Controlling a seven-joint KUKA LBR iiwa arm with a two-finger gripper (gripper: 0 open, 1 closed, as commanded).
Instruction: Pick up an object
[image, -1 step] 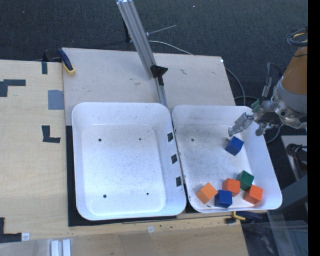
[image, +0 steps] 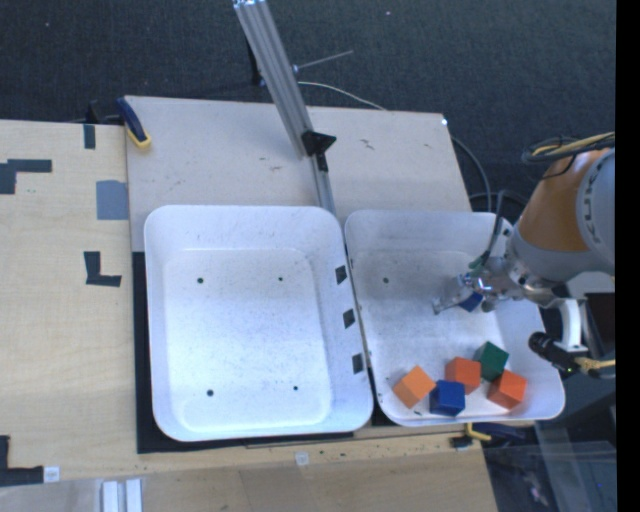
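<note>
On the bench (image: 250, 150), I see two shallow white bins side by side: the left bin (image: 245, 320) and the right bin (image: 420, 260), their inner rims touching along the middle. The arm (image: 565, 215), grey with an orange band, reaches in over the right bin's right rim. A slanted aluminium rail (image: 285, 85) crosses the bench's far edge and ends at a black bracket (image: 318, 143) just behind the seam between the bins. The gripper (image: 455, 300) hangs above the middle of the right bin, pointing towards the seam; I cannot tell whether it is parted or closed, and I see nothing in it. Five blocks cluster along the right bin's near edge, well apart from the gripper. From the seam side outwards: an orange block (image: 414, 385), a blue block (image: 448, 398) just beside it at the near rim, a second orange block (image: 463, 373) touching the blue one, a green block (image: 492, 359) behind, and a third orange block (image: 509, 389) nearest the near right corner. A yellow-and-blue clamp (image: 133, 122) sits at the bench's far left corner.
</note>
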